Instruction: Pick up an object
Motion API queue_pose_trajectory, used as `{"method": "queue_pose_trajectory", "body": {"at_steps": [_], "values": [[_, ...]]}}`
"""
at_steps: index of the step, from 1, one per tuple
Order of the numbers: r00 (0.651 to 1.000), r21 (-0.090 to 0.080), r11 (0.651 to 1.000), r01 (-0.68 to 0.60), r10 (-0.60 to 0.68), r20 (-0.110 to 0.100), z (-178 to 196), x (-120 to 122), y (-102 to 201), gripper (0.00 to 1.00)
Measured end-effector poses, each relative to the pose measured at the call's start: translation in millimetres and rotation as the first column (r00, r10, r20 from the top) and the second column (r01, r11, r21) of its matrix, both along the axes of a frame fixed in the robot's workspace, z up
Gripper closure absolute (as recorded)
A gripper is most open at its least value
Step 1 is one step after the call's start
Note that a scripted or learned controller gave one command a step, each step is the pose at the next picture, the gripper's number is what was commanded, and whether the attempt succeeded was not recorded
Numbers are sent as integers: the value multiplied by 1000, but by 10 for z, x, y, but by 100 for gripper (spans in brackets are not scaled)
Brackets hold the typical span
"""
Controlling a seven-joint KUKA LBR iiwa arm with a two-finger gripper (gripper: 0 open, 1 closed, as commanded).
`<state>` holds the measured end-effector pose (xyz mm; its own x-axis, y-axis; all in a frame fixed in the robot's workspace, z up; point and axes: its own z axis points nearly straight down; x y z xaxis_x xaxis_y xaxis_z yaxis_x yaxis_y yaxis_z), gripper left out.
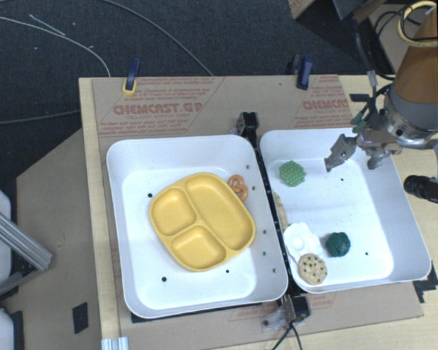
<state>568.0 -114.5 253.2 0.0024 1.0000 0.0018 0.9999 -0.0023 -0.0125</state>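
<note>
My gripper (357,156) hangs over the far part of the right bin (395,221). Its two fingers are spread apart and open, with nothing between them. A light green bumpy ball (293,173) lies to the gripper's left, a short way from the nearer finger (339,152). Nearer the front of that bin are a dark green lump (338,244), a white piece (298,240) and a speckled cookie (312,268).
The left bin (132,174) holds a yellow divided plate (201,220), with a small pretzel (237,186) at its far right edge. A tan object (278,206) lies along the divider between the bins. Blue clamps (303,71) sit at the bench's back edge.
</note>
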Motion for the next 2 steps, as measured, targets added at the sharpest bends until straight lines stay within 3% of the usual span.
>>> {"method": "queue_pose_trajectory", "body": {"at_steps": [1,2], "values": [[1000,-2,1000,-2,2,11,58,21,1,0],[1000,0,1000,-2,2,5,-547,-29,68,0]]}}
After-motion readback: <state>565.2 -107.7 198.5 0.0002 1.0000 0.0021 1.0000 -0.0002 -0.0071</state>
